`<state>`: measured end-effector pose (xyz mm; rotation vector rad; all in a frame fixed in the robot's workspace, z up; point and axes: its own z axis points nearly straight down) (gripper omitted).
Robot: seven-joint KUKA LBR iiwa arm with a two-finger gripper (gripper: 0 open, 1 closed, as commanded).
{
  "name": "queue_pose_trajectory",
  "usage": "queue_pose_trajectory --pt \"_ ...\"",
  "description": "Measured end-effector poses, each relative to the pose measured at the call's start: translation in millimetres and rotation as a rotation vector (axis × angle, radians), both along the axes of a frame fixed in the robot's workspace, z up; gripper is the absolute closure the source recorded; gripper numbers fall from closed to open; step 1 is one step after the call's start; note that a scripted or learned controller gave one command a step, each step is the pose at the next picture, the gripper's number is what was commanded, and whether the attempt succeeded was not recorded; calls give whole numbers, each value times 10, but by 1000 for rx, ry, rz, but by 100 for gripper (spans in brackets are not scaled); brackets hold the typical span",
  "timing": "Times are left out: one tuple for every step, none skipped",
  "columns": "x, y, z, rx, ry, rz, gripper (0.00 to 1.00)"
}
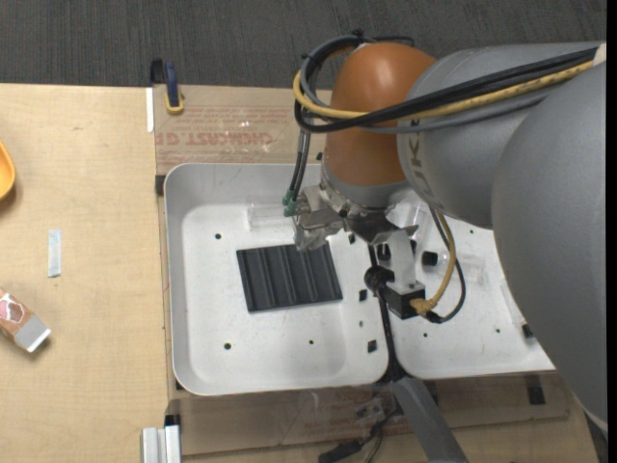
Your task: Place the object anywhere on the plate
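A dark ribbed rectangular plate (289, 278) lies flat in the middle of the left white bin (198, 258). My gripper (312, 230) hangs right over the plate's far right corner, beneath the orange band (378, 95) of the arm. The wrist hides most of the gripper. A small green bit (288, 201) shows at the wrist's left side. Just left of the gripper, a pale, see-through patch (262, 216) lies on the bin floor; I cannot tell what it is.
The grey arm covers most of the right bin (482, 336). On the wooden bench to the left lie a small white strip (54, 254), a red and white packet (21, 321) and an orange thing (4, 174) at the edge. A blue clamp (170, 87) stands behind the bins.
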<state>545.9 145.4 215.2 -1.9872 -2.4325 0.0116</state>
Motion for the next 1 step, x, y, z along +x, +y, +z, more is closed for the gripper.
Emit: queue_pose_trajectory --pt "0 0 0 0 0 0 0"
